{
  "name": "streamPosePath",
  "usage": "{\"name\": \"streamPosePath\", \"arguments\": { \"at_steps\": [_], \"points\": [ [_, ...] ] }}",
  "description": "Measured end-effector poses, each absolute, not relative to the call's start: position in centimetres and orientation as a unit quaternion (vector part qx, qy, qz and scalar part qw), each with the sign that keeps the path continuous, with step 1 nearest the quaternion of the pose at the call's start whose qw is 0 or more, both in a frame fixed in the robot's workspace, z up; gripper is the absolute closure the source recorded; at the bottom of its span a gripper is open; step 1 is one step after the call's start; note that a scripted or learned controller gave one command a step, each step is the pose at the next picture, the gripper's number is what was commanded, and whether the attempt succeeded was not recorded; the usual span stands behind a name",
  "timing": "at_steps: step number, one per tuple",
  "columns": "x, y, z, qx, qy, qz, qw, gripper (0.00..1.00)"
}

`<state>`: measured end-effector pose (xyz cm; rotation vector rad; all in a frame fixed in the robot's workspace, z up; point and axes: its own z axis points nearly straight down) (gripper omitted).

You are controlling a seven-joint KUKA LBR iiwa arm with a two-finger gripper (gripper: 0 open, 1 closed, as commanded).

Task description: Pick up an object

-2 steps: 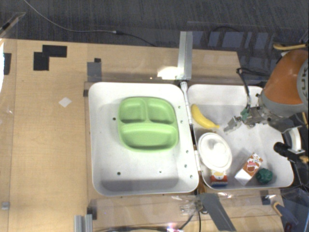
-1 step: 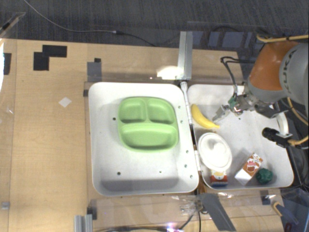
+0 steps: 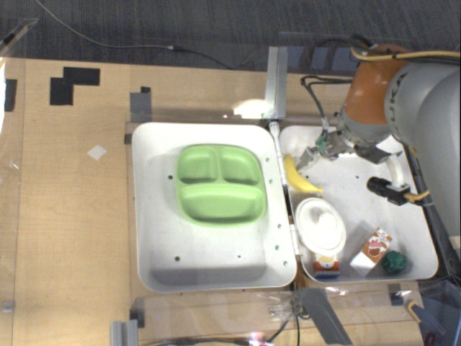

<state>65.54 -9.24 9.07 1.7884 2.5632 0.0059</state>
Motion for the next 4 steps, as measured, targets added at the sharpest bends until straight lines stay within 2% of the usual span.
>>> {"name": "streamPosePath", "arguments": {
  "at_steps": [1,2,3,4],
  "points": [
    [67.1,-3.1,18.8,0.524,0.852,0.0025,0.004,0.0],
    [67.0,-3.1,18.8,0.524,0.852,0.0022,0.004,0.0],
    [63.9,-10.9,10.3,0.559,0.829,0.001,0.002,0.0],
    [59.9,-17.4,22.8,0.475,0.88,0.0011,0.005,0.0]
  ]
}}
